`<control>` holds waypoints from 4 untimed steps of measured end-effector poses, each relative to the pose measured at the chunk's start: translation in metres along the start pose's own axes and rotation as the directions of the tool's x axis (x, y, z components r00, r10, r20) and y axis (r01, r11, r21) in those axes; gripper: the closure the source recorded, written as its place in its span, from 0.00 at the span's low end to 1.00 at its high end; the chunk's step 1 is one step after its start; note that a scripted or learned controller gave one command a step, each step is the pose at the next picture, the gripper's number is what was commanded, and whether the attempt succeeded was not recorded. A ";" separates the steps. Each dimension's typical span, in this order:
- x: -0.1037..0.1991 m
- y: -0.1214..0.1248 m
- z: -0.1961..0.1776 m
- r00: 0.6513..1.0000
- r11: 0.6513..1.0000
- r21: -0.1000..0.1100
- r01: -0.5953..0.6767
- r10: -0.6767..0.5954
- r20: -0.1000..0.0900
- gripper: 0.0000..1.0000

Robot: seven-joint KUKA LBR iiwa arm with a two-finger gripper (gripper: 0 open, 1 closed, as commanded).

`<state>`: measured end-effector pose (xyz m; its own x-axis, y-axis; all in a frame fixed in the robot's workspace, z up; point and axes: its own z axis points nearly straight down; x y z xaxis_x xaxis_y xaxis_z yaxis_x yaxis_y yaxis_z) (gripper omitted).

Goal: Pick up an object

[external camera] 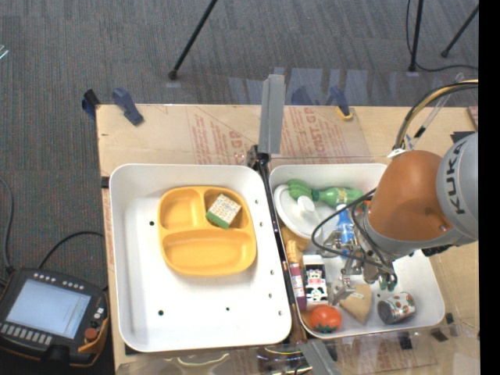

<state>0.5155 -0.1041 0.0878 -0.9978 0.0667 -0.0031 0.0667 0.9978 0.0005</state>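
The gripper (361, 276) hangs low in the right bin (433, 287), just above a tan wedge-shaped block (358, 306); if it is clenched or released cannot be told. The block looks matte, with flat faces, between a round glossy red tomato (325, 318) and a small printed cup (395, 308) lying on its side. In the left bin (133, 287), a smooth yellow divided plate (207, 233) carries a small patterned cube (223, 210)

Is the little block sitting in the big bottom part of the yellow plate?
No, the block sits in the upper right compartment of the yellow plate, in the left bin.
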 end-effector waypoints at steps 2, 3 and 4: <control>0.033 -0.109 0.001 0.993 0.993 0.000 -0.122 0.122 -0.004 0.00; 0.040 0.006 0.000 0.995 0.995 0.002 -0.097 0.097 -0.003 0.00; 0.035 -0.078 0.001 0.965 0.965 0.001 -0.262 0.262 -0.003 0.00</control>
<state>0.4754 -0.1792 0.0870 -0.9453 0.3261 0.0007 0.3261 0.9453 0.0004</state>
